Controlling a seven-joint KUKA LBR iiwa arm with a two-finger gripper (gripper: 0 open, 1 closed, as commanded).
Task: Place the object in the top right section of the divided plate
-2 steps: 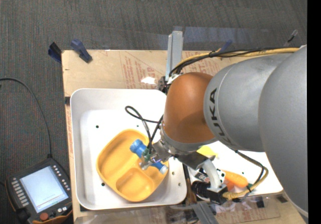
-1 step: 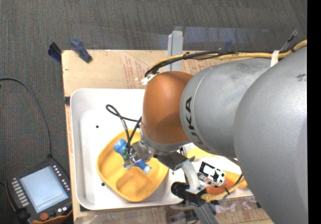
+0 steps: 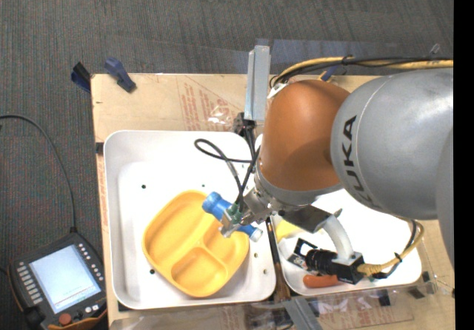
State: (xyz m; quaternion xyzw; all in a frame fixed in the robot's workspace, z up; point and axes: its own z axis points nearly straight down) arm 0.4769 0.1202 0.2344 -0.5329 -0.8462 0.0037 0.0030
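On the table (image 3: 148, 103), the left white bin (image 3: 133, 166) holds a yellow divided plate (image 3: 181, 247). The pincer (image 3: 235, 223) hangs over the plate's right edge. A blue object (image 3: 215, 204) lies just beside it at the plate's upper right section; whether the pincer grips it, I cannot tell.

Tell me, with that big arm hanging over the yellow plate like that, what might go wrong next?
1. The blue object sits at the rim of the yellow divided plate, under the gripper. It could roll off the rim into the white bin rather than settling in a section.
2. The plate lies loose and tilted in the bin, so a push might slide it.
3. The black cable loops close to the gripper and could snag.
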